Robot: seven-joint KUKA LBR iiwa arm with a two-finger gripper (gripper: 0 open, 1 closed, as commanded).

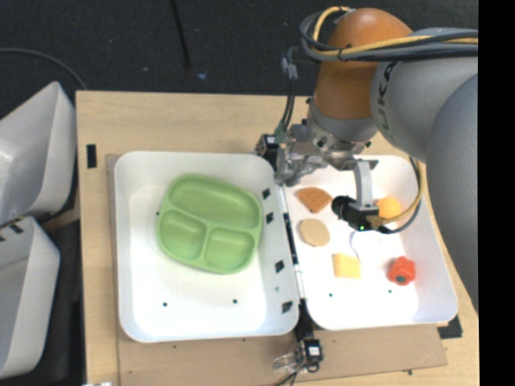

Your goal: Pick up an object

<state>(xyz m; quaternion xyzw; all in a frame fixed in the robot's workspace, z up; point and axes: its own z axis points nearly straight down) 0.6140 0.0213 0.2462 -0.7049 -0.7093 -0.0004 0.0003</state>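
A light wooden desk [193,119] with a pale tan top fills the middle of the camera view, seen from above at a slant. Its far edge runs straight across, and a small dark slot [91,156] marks its left part. Beyond and around the desk the floor [121,30] is dark, nearly black, with a faintly speckled look. A thin dark cable [179,24] crosses that floor at a slant behind the desk, and another thin line [48,59] curves in from the left edge. At the left, just beside the desk, stand two white, smooth, rounded shapes [32,151], one behind the other; what they are cannot be told. The light is even and soft.
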